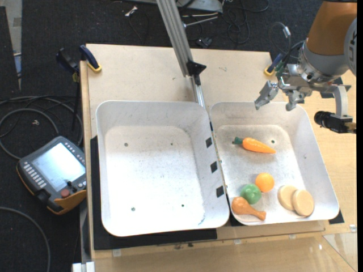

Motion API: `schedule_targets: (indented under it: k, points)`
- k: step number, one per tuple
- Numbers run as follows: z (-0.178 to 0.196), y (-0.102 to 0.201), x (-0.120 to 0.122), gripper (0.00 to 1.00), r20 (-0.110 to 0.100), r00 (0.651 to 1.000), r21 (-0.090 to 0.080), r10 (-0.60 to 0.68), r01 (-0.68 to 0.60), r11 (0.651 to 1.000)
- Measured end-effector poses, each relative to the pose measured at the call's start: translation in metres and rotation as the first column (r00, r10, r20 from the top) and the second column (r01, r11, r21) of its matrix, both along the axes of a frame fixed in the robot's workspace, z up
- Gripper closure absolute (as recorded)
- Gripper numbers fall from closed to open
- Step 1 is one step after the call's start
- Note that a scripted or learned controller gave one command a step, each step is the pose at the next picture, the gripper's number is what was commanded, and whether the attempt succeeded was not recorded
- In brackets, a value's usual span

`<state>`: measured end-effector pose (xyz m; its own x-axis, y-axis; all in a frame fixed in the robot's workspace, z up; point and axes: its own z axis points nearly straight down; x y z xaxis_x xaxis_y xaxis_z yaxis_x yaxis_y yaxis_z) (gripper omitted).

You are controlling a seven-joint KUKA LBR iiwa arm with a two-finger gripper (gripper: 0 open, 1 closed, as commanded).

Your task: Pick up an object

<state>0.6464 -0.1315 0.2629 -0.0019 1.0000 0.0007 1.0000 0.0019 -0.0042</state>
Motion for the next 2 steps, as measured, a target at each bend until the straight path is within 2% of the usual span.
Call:
schedule_targets:
  k: [1,2]
  points:
    - [0.003,0.0,0.001,0.0,0.005,1.0,-0.001,0.001,-0.001,1.0]
    - [-0.062,0.001,0.002,0.0,-0.002,1.0,0.0,-0.002,0.002,1.0]
